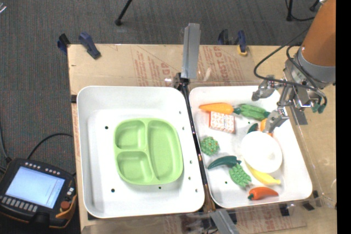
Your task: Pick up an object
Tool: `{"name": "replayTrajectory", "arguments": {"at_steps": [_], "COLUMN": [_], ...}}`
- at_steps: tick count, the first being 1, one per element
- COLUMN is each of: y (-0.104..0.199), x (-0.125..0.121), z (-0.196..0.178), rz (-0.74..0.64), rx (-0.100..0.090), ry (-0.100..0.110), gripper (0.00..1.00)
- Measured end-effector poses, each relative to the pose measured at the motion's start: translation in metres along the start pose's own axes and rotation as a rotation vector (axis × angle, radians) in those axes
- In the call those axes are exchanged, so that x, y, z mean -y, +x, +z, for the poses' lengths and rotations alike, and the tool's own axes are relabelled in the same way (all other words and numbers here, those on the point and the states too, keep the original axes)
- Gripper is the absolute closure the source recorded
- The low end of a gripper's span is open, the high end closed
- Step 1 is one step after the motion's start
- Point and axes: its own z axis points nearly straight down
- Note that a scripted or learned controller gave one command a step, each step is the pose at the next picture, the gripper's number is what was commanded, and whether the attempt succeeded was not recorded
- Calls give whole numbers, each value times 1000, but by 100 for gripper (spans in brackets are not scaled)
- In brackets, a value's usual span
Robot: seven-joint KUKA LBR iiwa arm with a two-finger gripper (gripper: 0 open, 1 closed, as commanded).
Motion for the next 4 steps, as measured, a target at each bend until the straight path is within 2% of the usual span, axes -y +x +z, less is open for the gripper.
{"name": "replayTrajectory", "arguments": {"at_steps": [1, 2, 3, 4], "y": [-48, -48, -55, -42], "x": [7, -42, -49, 61], "z": [169, 179, 180, 184], "rz": [0, 152, 308, 446], "rx": [7, 13, 9, 1], "ry": [1, 4, 1, 1], "gripper": [0, 0, 0, 0]}}
